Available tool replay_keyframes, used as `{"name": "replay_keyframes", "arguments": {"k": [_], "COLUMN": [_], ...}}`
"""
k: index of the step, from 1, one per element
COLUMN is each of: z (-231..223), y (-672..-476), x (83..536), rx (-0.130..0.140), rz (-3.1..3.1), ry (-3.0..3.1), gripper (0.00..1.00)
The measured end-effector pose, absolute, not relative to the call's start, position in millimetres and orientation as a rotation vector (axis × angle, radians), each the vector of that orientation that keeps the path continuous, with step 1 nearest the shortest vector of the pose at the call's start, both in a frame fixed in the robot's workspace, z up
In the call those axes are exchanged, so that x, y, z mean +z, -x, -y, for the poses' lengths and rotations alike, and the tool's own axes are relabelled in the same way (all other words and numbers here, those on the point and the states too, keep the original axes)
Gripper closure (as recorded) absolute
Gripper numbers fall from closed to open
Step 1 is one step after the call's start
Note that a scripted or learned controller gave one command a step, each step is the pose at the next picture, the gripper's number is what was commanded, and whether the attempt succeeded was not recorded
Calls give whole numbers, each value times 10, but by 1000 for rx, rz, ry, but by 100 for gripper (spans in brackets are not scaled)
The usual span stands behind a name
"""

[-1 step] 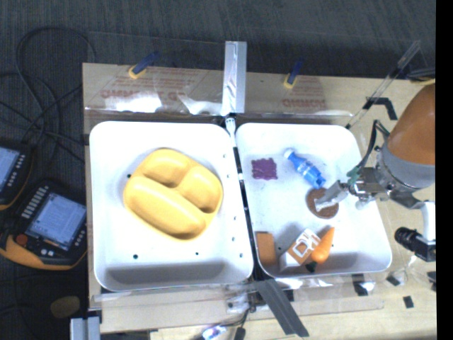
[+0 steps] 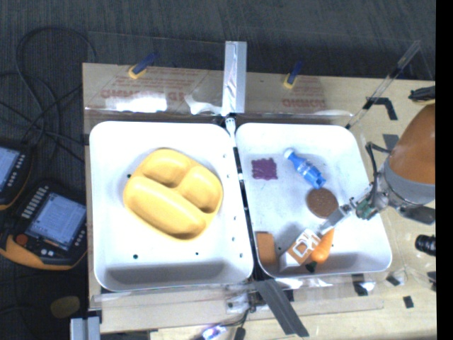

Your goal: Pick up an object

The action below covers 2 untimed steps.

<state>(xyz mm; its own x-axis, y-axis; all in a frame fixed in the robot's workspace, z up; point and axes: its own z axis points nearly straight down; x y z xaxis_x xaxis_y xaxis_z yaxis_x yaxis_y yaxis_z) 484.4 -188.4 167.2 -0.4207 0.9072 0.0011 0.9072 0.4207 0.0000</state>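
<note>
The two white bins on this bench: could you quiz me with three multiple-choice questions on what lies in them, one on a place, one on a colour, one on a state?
1. Where does the big yellow object lie?
A. left bin
B. right bin
C. on the floor

2. What colour is the small bottle?
A. red
B. blue
C. green

3. How does the bottle rest?
A. standing upright
B. lying on its side
C. hanging from the arm

Answers:
1 A: it takes up the middle of the left bin.
2 B: it is blue, near the back of the right bin.
3 B: its length lies flat along the bin floor, apart from the gripper.
</note>
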Motion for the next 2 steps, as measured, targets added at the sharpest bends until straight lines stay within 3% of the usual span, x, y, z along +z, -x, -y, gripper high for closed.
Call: {"name": "replay_keyframes", "arguments": {"k": [1,2], "z": [1988,1763], "y": [-4841,-5706], "x": [1044,896], "rx": [-1,-6], "rz": [2520,2423], "ry": [1874,2019], "gripper": [0,0]}}
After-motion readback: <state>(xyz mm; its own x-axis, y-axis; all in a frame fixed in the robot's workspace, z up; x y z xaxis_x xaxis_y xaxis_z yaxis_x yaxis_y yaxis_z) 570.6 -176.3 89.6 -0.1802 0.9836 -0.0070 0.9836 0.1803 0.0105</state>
